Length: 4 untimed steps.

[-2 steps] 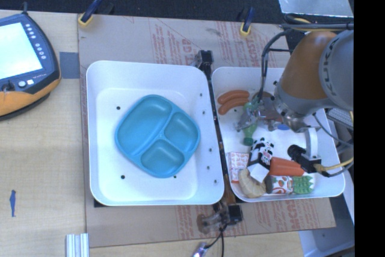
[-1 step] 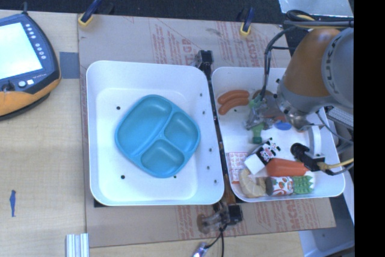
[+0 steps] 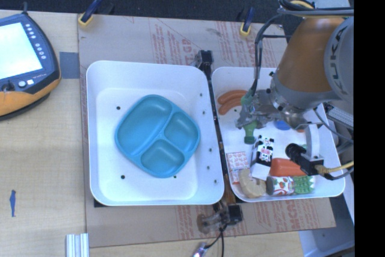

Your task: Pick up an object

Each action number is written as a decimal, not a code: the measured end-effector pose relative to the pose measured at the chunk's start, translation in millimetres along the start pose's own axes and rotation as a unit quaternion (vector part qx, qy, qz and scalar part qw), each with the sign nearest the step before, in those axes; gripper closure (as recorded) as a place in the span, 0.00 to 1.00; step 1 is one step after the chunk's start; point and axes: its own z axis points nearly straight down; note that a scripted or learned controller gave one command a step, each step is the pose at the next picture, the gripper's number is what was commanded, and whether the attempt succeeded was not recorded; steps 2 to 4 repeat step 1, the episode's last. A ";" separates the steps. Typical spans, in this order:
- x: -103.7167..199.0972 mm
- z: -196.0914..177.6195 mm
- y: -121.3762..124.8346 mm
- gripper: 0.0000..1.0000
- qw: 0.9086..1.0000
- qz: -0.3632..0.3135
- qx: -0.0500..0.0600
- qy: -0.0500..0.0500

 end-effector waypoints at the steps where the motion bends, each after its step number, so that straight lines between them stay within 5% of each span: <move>1: 16.2 -74.9 17.8 1.00 1.000 0.002 0.000 0.000; 4: 16.2 -74.9 17.8 1.00 1.000 0.002 0.000 0.000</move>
